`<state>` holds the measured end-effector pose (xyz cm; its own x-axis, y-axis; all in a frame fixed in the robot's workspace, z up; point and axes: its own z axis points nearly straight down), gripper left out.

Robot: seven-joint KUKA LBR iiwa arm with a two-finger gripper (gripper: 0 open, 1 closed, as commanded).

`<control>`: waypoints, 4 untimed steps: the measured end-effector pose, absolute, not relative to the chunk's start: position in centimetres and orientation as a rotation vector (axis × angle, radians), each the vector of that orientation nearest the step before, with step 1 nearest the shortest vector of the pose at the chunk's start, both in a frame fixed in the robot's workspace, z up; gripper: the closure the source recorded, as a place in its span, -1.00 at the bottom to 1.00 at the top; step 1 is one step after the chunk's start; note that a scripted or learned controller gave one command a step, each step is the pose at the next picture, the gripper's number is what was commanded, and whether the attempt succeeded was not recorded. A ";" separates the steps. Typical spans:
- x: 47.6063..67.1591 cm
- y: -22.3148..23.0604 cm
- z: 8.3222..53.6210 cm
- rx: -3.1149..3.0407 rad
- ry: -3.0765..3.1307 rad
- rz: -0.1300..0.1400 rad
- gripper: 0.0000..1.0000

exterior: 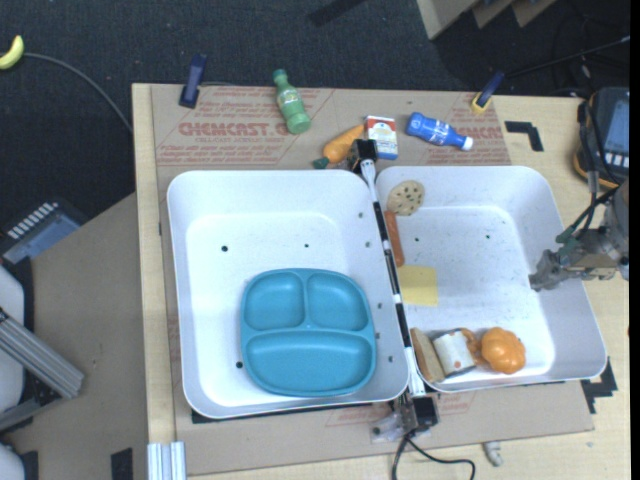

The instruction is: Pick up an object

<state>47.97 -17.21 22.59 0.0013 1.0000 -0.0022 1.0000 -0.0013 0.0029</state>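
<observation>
White plastic of the right bin (pixel 520 198) holds the candidates: cookie (pixel 406 197), yellow block (pixel 418 286) and orange fruit (pixel 502 350), loosely spread for easy access. The gripper (pixel 548 270) hangs at the bin's right rim, touching nothing; its state I cannot tell.

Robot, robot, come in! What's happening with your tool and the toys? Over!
Tool at right bin's right rim, holding nothing seen. Orange, can, sponge, cookie lie untouched. Nothing in the way. Over.

arm (pixel 612 183) cut off at right edge, hand (pixel 548 271) blurred
</observation>
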 end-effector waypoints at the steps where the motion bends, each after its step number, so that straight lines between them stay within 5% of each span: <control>1: 47.9 -10.8 8.8 2.221 2.223 0.000 1.00; 2: 58.0 -8.3 19.5 2.217 2.221 0.005 1.00; 3: 49.0 -13.3 21.4 2.224 2.220 -0.003 1.00; 4: 47.9 -6.8 18.4 2.222 2.225 -0.001 1.00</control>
<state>47.87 -6.80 18.39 -0.0013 1.0000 0.0017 1.0000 0.0013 -0.0027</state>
